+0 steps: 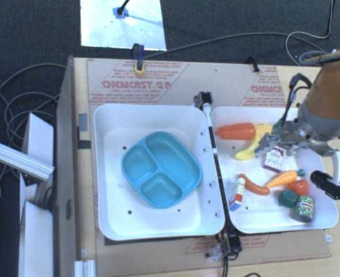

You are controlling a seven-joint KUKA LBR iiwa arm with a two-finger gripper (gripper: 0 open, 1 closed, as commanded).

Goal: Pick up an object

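Note:
The right bin (325, 221) holds several toy foods. An orange carrot-shaped piece (235, 131) lies at its far left beside a yellow banana (249, 149). A red and white carton (274, 160) sits mid-bin. My gripper (275, 142) hangs low right above the carton and next to the banana's end, and its tip blends into the clutter. Nearer the front lie a sausage (255, 184), a small tube (237, 192), a little carrot (283, 179), a red piece (299, 187), a green broccoli (287, 198) and a can (303, 208).
The left bin (109, 126) holds a blue divided plate (161, 168). A black rail (214, 154) separates the two bins. The arm (331, 97) covers the right bin's far right corner. Cables trail over the bench's back edge.

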